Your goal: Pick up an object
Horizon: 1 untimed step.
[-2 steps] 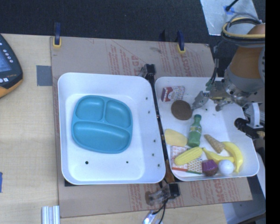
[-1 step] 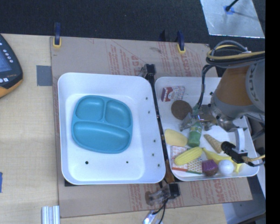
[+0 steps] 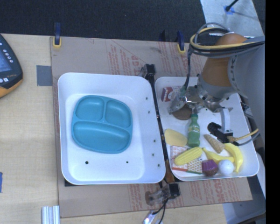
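**Gripper low over a crowded right bin**

The main risk, as I judge it, is clutter. The right bin holds its toys packed close: a green bottle, corn, a banana, a yellow wedge, a purple piece and a white ball. A descent slightly off could nudge 1 item into its neighbour, or close on 2 at once, or on nothing.

The gripper sits at the bin's far end, above a brown round item and beside a red-and-white packet. Whether it is open or closed I cannot tell; the wrist hides that. No object is visibly held.

The bottle lies just nearer the camera than the gripper, the brown item almost under it. The left bin holds 1 blue tray, well apart.
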Tool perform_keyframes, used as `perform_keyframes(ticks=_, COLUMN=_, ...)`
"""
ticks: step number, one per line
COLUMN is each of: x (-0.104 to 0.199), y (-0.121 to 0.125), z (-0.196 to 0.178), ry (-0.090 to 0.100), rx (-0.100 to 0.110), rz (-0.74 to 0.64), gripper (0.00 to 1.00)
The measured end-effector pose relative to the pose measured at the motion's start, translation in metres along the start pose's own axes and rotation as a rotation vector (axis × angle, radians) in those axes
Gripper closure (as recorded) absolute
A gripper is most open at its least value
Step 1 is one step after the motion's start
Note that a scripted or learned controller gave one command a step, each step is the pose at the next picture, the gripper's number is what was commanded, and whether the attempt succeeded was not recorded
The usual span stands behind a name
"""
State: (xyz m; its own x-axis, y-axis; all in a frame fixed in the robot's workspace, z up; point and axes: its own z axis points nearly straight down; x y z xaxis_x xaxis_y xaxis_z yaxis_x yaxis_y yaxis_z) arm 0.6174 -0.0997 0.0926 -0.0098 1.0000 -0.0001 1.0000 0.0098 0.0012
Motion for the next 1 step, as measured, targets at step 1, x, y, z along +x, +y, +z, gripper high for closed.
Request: perform_keyframes(ticks=1, x=-0.0033, y=-0.0024, z=-0.0104, ry=-0.001, rx=0.006, rz=0.002, gripper=1.0)
